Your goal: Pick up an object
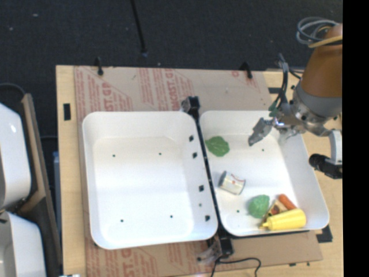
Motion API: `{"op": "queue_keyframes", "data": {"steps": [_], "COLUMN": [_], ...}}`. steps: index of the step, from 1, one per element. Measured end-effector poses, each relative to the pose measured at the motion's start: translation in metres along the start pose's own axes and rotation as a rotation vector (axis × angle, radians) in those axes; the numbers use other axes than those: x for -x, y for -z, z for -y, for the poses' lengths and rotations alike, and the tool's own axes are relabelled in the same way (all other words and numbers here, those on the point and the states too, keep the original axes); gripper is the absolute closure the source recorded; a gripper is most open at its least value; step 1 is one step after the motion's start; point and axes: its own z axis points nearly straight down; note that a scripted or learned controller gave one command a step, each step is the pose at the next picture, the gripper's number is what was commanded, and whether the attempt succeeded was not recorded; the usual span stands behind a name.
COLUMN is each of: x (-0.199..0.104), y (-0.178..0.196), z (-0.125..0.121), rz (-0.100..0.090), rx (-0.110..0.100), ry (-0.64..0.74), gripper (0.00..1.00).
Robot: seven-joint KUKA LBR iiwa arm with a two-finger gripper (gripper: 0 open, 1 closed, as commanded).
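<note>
Yellow bottle (285, 220) hugs near rim; end effector (258, 133) seemingly hovers mid-bin.

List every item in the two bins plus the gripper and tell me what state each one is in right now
Gripper: above the right bin, holding nothing visible.
Upper green object: lying free.
Small cup: on its side.
Lower green object: lying free.
Yellow bottle: lying down.
Orange object: beside the bottle.
</note>
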Motion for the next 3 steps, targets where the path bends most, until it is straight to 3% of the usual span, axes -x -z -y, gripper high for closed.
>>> {"op": "queue_keyframes", "data": {"steps": [1, 3], "x": [0.000, -0.002], "y": [0.003, -0.103], "z": [-0.001, 0.004], "rz": [0.001, 0.000], "rx": [0.006, 0.001], "ry": [0.001, 0.001], "gripper": [0.00, 0.00]}}
